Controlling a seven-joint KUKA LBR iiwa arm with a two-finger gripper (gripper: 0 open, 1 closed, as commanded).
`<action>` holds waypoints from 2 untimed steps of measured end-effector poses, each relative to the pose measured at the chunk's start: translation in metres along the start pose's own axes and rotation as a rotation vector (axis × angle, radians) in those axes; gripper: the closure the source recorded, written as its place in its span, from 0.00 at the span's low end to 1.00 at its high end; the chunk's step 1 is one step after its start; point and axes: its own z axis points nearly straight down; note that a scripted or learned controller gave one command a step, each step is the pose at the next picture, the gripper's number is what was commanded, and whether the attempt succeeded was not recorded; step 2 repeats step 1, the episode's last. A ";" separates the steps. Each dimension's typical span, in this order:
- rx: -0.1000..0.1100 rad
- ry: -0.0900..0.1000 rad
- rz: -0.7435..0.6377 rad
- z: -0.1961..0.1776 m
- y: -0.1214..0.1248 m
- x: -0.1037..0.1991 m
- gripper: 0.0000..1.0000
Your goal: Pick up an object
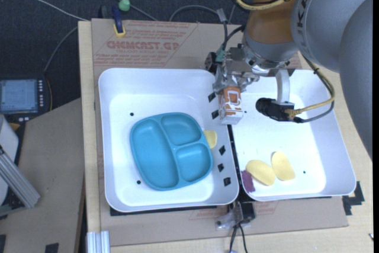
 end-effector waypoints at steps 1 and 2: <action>0.001 -0.002 0.002 0.009 -0.013 0.053 1.00; 0.001 -0.002 0.002 0.009 -0.013 0.053 1.00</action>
